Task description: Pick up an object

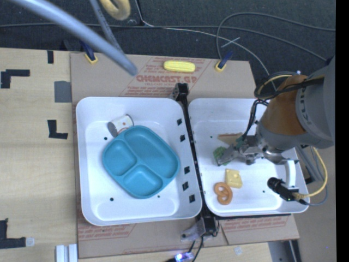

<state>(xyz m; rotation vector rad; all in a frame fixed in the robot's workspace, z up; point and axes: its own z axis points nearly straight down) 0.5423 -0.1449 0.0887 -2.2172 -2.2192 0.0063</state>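
Observation:
In the right bin [248, 109], my gripper [235, 152] hangs low over the middle, reaching in from the right. Its tip touches or overlaps a small green object [220, 155]. Just above the tip lies a flat brown piece [229, 138]. Below the gripper lie a yellow cheese wedge [233, 178] and a brown pretzel [222, 193], both apart from it. The arm's grey body and orange band [283, 113] cover the bin's right side.
The left bin [90, 113] holds a blue divided plate [140, 160] and a small grey and white cup [119, 125] at its upper left. A yellow corn cob [179, 66] lies on the cardboard behind the bins. Cables run by the right bin's right edge.

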